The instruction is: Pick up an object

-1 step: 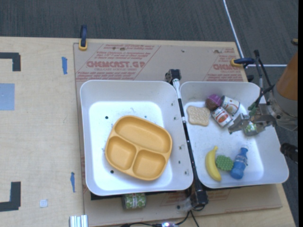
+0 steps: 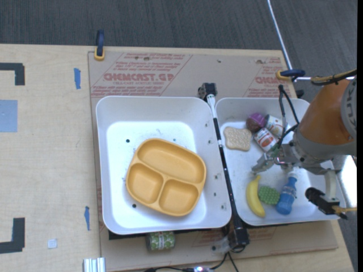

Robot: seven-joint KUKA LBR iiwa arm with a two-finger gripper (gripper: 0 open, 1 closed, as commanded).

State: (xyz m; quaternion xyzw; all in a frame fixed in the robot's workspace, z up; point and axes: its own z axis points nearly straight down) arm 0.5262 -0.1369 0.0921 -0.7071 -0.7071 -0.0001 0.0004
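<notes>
In the right bin [image 2: 238,152], the end effector [image 2: 265,164] hangs just above the floor, fingers spread and holding nothing; the banana [image 2: 254,197] lies at its six o'clock.

The bench [image 2: 45,169] is light wood. On it lies a big brown board [image 2: 170,75] with red words. A clamp [image 2: 100,44] grips the board's far left corner, and another clamp [image 2: 289,73] grips its far right corner. 2 white bins sit side by side on the board, the left bin [image 2: 113,118] and the right bin [image 2: 238,208], touching in the middle. Bits of blue tape [image 2: 77,78] and black tape [image 2: 17,72] stick to the wood. A small green can [image 2: 161,241] lies by the left bin's near edge.
</notes>
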